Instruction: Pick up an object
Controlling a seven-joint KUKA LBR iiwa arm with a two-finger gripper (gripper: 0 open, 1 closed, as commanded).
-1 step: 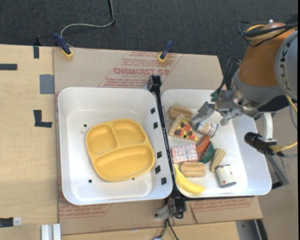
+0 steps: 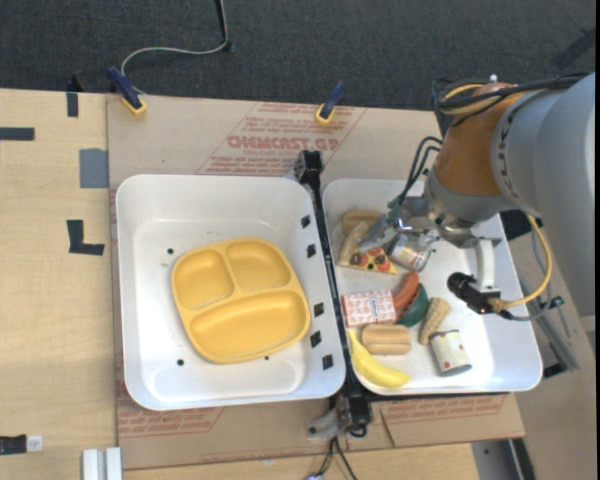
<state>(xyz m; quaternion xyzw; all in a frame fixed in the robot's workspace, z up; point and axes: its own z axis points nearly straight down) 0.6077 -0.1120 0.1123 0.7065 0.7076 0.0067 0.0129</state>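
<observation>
The right bin [image 2: 515, 363] holds a jumble of toy food. A pizza slice [image 2: 364, 251] lies at its upper left, with a small metal can [image 2: 411, 258] beside it. Below them are a pink box [image 2: 368, 308], a red and green pepper [image 2: 410, 298], a cone [image 2: 433, 318], a hot dog bun [image 2: 385, 340], a banana [image 2: 378, 370] and a white can [image 2: 448, 352]. My gripper [image 2: 402, 232] hangs low over the bin's upper part, right above the small metal can and next to the pizza slice. The wrist hides how it meets them.
The left bin [image 2: 140, 268] holds a yellow divided plate [image 2: 242, 300]. A black divider [image 2: 320, 268] runs between the bins. Black cables [image 2: 500, 303] loop from the arm over the right bin's right side. Two yellow and blue clamps [image 2: 127, 90] grip the cardboard's far edge.
</observation>
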